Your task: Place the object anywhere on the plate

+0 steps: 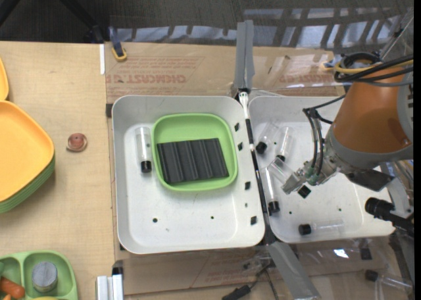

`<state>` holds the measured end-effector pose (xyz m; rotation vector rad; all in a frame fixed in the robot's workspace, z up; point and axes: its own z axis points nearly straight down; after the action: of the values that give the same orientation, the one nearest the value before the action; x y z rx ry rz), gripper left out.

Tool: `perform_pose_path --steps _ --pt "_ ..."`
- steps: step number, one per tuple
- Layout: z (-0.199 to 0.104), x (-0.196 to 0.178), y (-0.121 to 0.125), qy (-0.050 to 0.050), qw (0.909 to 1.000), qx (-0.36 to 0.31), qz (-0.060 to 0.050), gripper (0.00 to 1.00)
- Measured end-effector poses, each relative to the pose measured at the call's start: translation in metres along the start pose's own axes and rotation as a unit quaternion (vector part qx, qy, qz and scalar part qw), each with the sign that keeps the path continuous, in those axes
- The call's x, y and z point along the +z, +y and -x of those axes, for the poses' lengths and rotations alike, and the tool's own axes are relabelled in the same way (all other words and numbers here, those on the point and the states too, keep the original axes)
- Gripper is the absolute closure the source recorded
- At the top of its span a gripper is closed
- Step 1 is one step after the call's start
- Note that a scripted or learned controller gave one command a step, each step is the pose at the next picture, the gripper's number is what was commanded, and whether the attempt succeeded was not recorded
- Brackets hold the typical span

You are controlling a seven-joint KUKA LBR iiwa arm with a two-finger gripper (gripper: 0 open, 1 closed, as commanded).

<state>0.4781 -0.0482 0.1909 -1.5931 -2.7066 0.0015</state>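
Right bin [348, 223]: a clear vial [322, 228] with a black cap lies near the front wall; further back, the end effector [299, 183] hangs low over the bin floor, more vials [281, 141] beside it (whether it is open, closed or gripping cannot be told); left bin [131, 220]: the green plate [227, 127] carries a dark ribbed block [193, 160]; one vial [144, 149] lies just left of the plate, on the bin floor.

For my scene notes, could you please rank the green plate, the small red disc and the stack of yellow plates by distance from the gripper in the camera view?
1. Green plate, left bin.
2. Small red disc, on the bench further left.
3. Stack of yellow plates, far left edge.

Measured from the gripper.
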Motion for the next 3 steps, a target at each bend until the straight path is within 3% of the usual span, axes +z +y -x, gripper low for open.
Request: perform_pose_path --steps 1,2,3 --pt "-0.001 0.0 0.001 0.0 0.9989 -0.047 0.0 1.0" --pt "-0.024 -0.017 0.035 0.0 0.9915 -0.13 0.0 1.0" --pt "-0.024 -0.017 0.035 0.0 0.9916 -0.13 0.0 0.0"
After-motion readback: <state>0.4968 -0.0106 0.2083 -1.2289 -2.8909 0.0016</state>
